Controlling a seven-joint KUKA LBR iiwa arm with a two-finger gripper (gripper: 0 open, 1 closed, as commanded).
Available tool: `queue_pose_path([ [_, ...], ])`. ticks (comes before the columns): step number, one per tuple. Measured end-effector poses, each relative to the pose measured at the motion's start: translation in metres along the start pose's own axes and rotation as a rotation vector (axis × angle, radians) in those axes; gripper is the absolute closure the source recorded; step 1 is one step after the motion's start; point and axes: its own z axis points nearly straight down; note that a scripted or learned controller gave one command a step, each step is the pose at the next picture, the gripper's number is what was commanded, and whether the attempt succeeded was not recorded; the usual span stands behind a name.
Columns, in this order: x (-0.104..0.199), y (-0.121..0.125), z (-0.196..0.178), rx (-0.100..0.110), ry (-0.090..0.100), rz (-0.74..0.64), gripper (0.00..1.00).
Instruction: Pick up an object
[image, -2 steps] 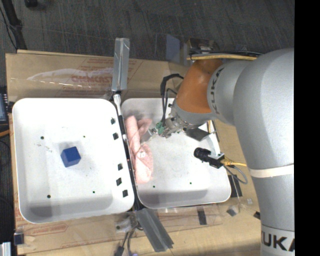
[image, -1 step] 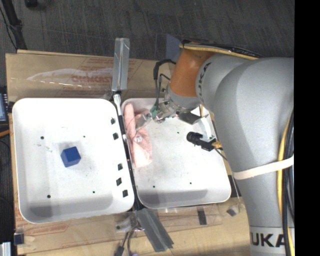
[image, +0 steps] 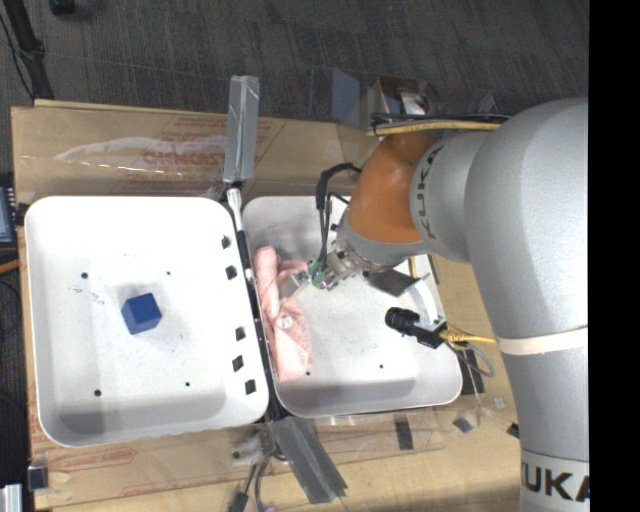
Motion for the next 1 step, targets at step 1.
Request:
queue_pose_path([
  [1,-0.0271,0.0451,0.0001,-0.001,0.0,0.079,0.0],
])
